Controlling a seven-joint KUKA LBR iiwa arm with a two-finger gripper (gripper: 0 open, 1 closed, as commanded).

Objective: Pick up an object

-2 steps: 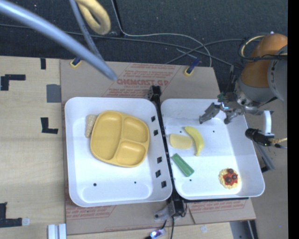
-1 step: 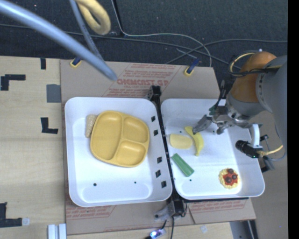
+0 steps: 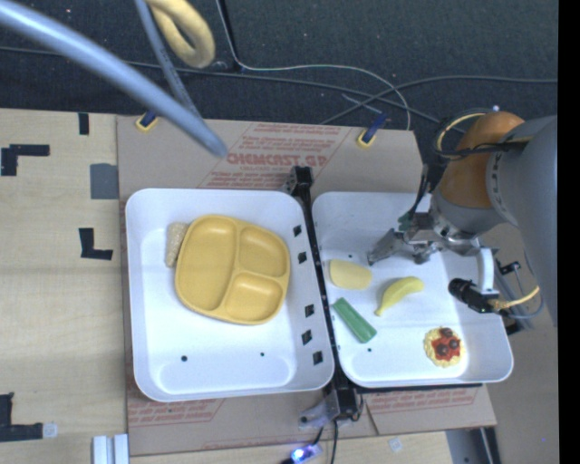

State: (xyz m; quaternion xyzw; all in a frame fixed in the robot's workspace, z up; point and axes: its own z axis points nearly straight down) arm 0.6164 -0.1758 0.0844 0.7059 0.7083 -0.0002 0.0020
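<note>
The gripper sits open, holding nothing – the toy banana nearby looks light, hard, curved – grab its middle.

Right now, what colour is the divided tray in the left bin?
Yellow: the divided tray is plain mustard-yellow, with no pattern, seen clearly in the camera view.

The grey arm with its orange band is cut off by the frame's edge at three o'clock. Its hand is small and dark — whether the fingers are apart or together cannot be told. A tan, rough-textured piece lies partly hidden under the nine o'clock rim of the yellow divided plastic plate. At twelve o'clock, a blurred grey rod and a yellowish loop run out of frame — too blurred to identify.
</note>
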